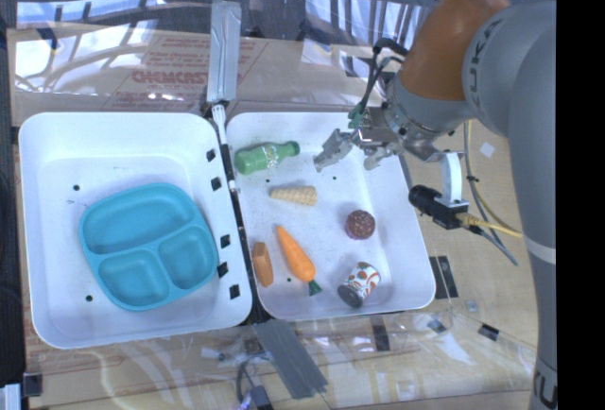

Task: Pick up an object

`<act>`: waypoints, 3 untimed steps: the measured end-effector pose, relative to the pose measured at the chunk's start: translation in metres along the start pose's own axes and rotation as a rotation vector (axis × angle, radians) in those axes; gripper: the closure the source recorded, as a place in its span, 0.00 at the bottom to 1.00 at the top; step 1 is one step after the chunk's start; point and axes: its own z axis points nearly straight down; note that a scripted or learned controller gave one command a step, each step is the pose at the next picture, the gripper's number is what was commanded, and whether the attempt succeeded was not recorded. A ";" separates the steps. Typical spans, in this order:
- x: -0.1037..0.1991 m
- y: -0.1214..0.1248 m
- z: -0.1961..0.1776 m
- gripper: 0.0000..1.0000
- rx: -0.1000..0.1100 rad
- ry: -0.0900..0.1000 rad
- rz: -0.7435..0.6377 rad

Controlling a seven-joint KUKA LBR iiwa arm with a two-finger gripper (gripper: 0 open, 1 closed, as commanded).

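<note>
From my station I see the gripper (pixel 352 149) hanging over the upper part of the right bin (pixel 416 252), fingers parted with nothing between them; the nearest target is the corn cob (pixel 294 196), lying just below and left of it on the bin floor; I judge it a light, rigid plastic toy, bumpy enough to hold, best taken across its short middle; the green bottle (pixel 265 156) lies close above it, near the left wall, smooth and round, so likely to roll or slip; the carrot (pixel 296 255), the brown ball (pixel 360 225), the small bread piece (pixel 262 264) and the patterned toy (pixel 360 281) lie further down, well apart; the blue divided plate (pixel 146 244) sits in the left bin (pixel 57 144), out of my way.
</note>
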 end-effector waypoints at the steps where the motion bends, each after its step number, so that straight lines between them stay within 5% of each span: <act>1: -0.013 -0.060 0.104 0.00 0.007 0.001 0.002; 2: 0.044 -0.099 0.129 0.00 -0.012 -0.007 0.006; 3: 0.015 -0.076 -0.014 0.00 -0.011 -0.003 0.005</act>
